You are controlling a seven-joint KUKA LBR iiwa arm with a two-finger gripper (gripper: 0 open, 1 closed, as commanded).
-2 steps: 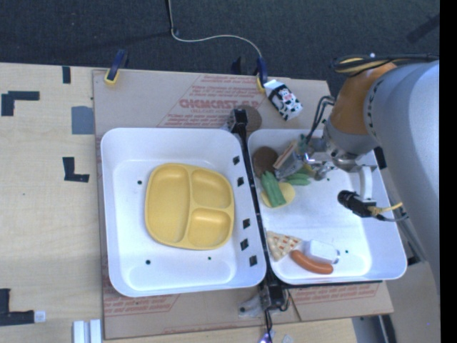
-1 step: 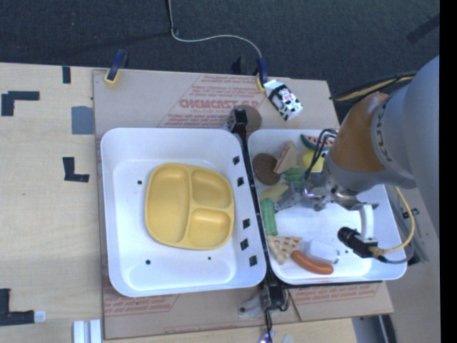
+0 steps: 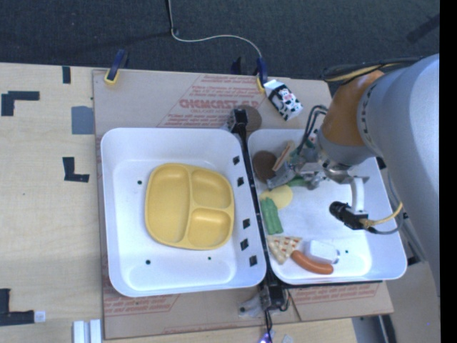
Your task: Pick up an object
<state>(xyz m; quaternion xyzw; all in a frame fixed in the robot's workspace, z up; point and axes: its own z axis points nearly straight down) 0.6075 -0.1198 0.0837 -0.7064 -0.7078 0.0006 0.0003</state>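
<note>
Gripper (image 3: 284,171): low in the right bin (image 3: 382,259), at its upper left corner; whether it is apart or together cannot be told.
Contact: it sits just above the yellow piece (image 3: 280,197), beside the brown disc (image 3: 263,163).
Objects: green pickle (image 3: 271,216), waffle wedge (image 3: 284,248), sausage (image 3: 312,264).
Left bin (image 3: 118,191): yellow divided plate (image 3: 189,206).

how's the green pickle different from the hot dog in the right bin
The pickle is green and lies near the bin's left wall, running up and down the view. The hot dog is reddish orange and lies near the front edge, running nearly crosswise. Both are small, long toy foods lying flat in the right bin.
</note>
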